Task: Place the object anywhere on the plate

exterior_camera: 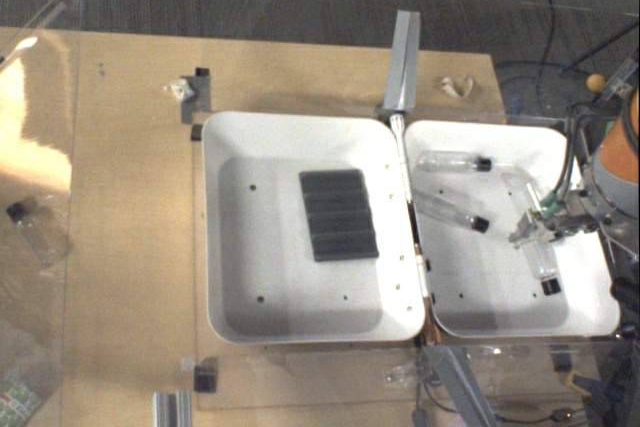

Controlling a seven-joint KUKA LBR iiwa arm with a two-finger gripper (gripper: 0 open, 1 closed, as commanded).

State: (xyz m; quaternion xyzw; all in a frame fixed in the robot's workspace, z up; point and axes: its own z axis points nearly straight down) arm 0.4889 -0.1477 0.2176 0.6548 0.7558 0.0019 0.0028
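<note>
Dark ribbed plate (339, 214) is seen lying alone in left bin (230, 245). Three clear vials (452, 160) are scattered in right bin (590, 315), gripper (535, 227) positioned over one; fingers' state can't be told tbh.

A grey robot arm (612, 177) with rounded casing — an orange band shows near its upper part. Dark cables run alongside it, and its gripper (530, 227) is pale metal with a small green mark.
</note>
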